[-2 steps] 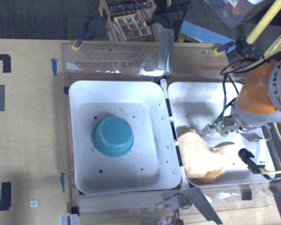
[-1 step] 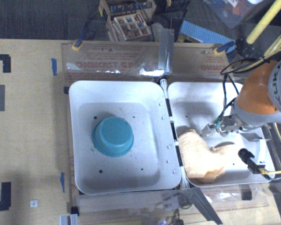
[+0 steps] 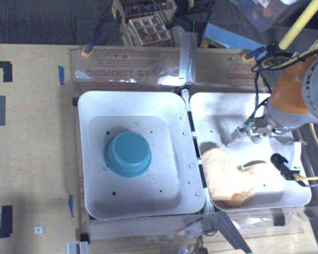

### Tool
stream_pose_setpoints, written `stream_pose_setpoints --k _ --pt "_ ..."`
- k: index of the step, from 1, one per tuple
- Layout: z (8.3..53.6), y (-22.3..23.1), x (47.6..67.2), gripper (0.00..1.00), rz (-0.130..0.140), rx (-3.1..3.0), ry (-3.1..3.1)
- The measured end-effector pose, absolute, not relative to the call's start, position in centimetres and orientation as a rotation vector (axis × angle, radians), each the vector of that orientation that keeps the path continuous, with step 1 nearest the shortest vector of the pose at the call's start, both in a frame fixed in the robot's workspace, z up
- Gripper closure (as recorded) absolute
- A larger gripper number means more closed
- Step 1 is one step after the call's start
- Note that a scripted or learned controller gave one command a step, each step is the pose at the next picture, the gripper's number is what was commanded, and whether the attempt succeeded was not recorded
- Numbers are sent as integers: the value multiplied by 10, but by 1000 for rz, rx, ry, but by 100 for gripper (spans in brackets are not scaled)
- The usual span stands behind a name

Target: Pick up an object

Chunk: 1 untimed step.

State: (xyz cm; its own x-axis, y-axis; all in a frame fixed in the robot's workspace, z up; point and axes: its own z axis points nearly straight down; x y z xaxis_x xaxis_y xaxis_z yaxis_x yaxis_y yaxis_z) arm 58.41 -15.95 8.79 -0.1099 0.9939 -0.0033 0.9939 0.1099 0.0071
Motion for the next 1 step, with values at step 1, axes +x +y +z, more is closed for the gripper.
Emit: stream_pose_setpoints --k 1 --pt "115 -161 494 0 1 1881 2517"
